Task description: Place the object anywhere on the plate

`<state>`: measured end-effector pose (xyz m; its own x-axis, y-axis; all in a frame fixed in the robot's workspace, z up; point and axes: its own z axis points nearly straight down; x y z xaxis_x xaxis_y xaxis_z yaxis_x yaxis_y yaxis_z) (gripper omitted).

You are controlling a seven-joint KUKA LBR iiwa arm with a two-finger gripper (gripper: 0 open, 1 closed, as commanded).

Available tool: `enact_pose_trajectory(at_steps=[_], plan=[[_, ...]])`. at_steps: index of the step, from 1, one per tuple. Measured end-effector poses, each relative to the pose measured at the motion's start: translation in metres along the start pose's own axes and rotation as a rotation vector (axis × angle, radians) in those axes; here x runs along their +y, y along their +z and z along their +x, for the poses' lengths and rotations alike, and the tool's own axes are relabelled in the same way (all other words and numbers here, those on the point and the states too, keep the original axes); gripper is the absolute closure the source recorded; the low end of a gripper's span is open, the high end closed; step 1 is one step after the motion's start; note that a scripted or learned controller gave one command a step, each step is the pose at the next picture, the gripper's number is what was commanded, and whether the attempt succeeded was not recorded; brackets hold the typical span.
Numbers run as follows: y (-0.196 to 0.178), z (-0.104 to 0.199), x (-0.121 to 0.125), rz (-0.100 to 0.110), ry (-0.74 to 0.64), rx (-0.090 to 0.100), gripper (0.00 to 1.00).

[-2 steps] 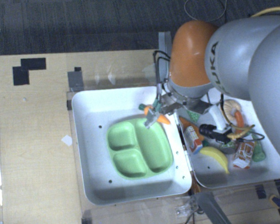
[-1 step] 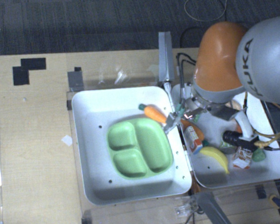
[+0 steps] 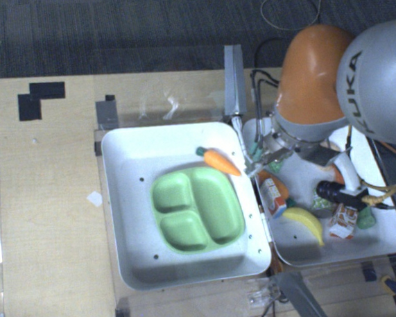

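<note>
- Camera view, looking down at a slant: carrot [image 3: 219, 160] at the upper right corner of the green plate [image 3: 189, 211], inside the left bin [image 3: 128, 196].
- Lying aslant, green top toward the bin's far wall, orange tip pointing at the end effector [image 3: 254, 164], just beside it above the wall between the bins.
- End effector's opening: cannot tell. Any grip on the carrot: likewise, too blurred where the two meet.
- Judged close to done but not settled: seemingly overlapping the plate's rim, not down in any of the three compartments. Resting on the rim or hanging just above it, impossible to say.
- Left to do, on that reading: lowering onto the plate and a clean release, if not already released.
- Small, smooth and tapered, toy-like, bright orange against the pale green. Probably prone to rolling off a raised rim.
- Well apart in the right bin [image 3: 359, 244]: banana [image 3: 307, 222] among other clutter.
</note>
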<state>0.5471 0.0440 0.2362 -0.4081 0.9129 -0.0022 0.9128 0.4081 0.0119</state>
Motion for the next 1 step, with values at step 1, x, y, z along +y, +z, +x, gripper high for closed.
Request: enact_pose_trajectory(at_steps=[1], plan=[[0.0,0.0,0.0,0.0,0.001,0.0,0.0]])
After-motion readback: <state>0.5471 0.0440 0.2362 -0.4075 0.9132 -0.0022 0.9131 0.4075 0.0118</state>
